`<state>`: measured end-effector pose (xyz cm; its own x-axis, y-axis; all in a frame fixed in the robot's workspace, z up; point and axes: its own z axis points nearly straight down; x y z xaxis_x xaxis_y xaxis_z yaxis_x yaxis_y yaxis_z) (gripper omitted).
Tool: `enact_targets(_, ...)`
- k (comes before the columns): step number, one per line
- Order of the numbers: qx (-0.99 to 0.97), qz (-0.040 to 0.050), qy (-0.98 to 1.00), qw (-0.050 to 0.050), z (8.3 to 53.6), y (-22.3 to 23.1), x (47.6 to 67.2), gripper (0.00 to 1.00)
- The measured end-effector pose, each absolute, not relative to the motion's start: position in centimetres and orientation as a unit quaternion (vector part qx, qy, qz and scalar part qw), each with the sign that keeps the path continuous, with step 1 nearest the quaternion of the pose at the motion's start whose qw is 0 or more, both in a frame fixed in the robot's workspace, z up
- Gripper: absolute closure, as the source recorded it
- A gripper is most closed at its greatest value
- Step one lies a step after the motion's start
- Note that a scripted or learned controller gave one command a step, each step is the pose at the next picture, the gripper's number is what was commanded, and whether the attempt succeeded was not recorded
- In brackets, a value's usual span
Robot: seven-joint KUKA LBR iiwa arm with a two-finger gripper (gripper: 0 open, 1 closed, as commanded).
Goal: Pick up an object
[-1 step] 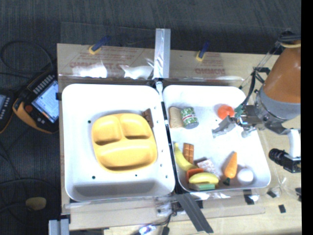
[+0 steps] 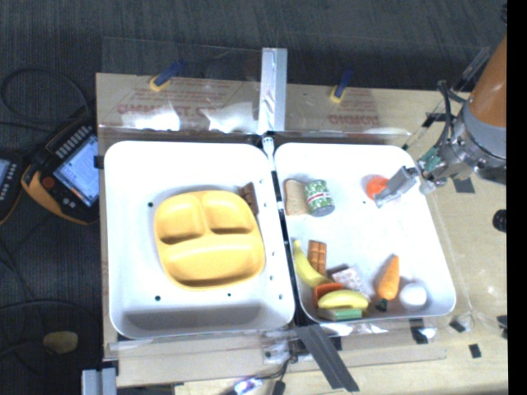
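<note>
I see the arm [image 2: 486, 113] coming in from the right side, its orange band near the top right corner, and the gripper [image 2: 395, 186] reaching over the upper right part of the right bin [image 2: 412, 245]. The grey fingers [image 2: 402, 179] slant down toward the left and end just beside a small orange-red object [image 2: 375, 187] that lies on the bin floor near the far wall. From up here I cannot tell how wide the fingers stand, and I see nothing clearly between them; the orange-red object looks to be touching or just in front of the tips, resting on the bin.

The rest of the right bin holds a beige roll [image 2: 295, 197] lying beside a small green-and-white can [image 2: 319, 197] near the divider. Further toward me a banana [image 2: 306, 267] curves along the left wall, with a brown chocolate-like bar [image 2: 317, 256] just beside it. At the near edge there is a yellow and green piece [image 2: 342, 302], a crumpled white wrapper [image 2: 349, 278], an upright carrot [image 2: 388, 276] and a white round thing [image 2: 412, 295] in the near right corner.

The left bin [image 2: 132, 245] holds a yellow divided tray [image 2: 209, 238], with a small dark brown piece [image 2: 249, 196] at its upper right edge
</note>
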<state>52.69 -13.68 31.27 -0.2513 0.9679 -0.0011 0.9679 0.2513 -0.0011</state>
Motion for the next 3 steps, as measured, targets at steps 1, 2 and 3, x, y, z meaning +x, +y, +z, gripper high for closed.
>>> enact_targets(1, 0.598, -0.0011, 0.801, -0.001, 18.8, -10.6, 64.7, 0.0)
enact_targets(2, 0.577, 0.0016, 0.817, 0.003, 9.8, -10.6, 65.5, 0.0)
enact_targets(3, 0.586, 0.0042, 0.81, 0.007, 9.3, -13.1, 62.9, 0.0)
